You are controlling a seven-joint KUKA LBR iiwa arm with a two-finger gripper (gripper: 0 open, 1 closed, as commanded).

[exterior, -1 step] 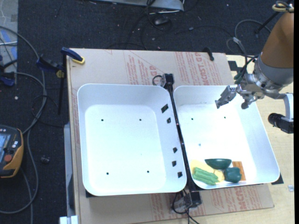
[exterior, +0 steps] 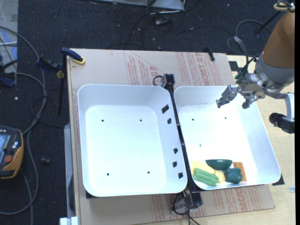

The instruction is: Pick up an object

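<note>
While the claw [exterior: 236,97] hangs over the far edge of the right bin [exterior: 262,139] with its fingers spread and nothing between them, the objects lie clustered at that bin's near edge, well apart from it. A dark green bowl-like piece [exterior: 219,163], a ridged light green piece [exterior: 206,176] and a teal lump [exterior: 233,175] lie just beside one another on yellow and orange cards. The ridged piece's long axis runs roughly along the near edge. What exactly each toy is stays hard to make out. The left bin [exterior: 89,125] sits alongside.

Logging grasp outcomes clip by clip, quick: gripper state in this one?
Gripper: open, holding nothing, up over the far end of the right bin, apart from the green objects at its near end.
</note>
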